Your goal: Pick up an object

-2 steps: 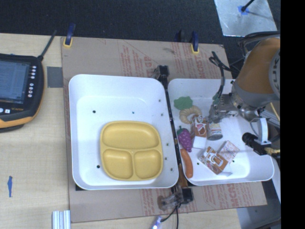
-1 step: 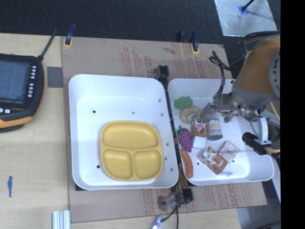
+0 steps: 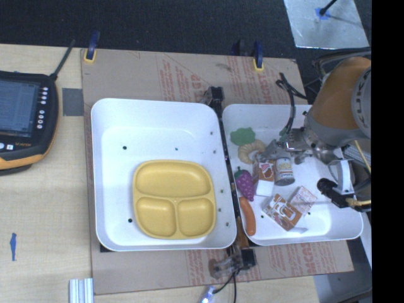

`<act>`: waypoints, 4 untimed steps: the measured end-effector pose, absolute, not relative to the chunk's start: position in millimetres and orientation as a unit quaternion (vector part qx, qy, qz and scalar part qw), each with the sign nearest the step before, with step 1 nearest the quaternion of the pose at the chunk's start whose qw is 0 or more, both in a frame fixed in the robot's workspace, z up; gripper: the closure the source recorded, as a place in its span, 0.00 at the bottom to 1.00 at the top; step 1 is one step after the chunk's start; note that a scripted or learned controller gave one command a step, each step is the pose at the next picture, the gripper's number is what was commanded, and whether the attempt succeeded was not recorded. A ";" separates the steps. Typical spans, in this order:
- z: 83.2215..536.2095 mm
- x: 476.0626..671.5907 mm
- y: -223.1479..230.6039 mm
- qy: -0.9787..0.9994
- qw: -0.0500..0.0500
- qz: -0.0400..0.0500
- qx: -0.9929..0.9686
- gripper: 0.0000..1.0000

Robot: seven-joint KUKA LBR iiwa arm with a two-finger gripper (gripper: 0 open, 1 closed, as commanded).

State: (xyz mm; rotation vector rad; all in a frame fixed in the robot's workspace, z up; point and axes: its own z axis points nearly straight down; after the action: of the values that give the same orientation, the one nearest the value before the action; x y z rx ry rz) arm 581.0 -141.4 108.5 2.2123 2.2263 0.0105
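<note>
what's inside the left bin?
One yellow divided tray with three compartments, lying flat on the left bin floor toward its near side. Whatever lies beneath the tray is covered.

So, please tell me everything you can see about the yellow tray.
The yellow tray is a rounded, plastic-looking plate with three compartments: one wide one across the far side and two smaller ones on the near side. It lies flat and upright in the left bin, toward its near right part, and nothing lies in it.
</note>
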 end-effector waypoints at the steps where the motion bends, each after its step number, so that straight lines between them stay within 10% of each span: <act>1: 103.9 574.4 -137.6 0.709 0.011 0.009 0.705 0.00; 2: 104.1 559.9 -112.3 0.707 0.017 0.007 0.707 0.00; 3: 118.3 562.5 -114.6 0.708 0.020 0.008 0.706 1.00; 4: 192.3 557.1 -31.8 0.709 -0.001 0.000 0.705 1.00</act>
State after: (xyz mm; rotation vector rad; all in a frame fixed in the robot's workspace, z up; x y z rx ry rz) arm 557.1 -31.8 192.3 2.2170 2.2292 -0.0012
